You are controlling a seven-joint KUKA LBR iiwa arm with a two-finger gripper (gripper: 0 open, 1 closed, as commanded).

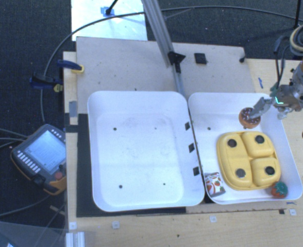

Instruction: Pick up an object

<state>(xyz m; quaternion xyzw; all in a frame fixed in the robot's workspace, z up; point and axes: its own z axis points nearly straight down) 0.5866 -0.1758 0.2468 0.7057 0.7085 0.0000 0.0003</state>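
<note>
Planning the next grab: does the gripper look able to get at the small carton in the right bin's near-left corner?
Probably yes. The small carton lies uncovered on the bin floor, but it sits tight between the bin wall and the yellow tray, and the gripper is across the bin.

A handheld control pendant (40, 158) lies left of the surface (136, 66). A blue-and-yellow clamp (56, 81) grips the surface's left edge.
</note>
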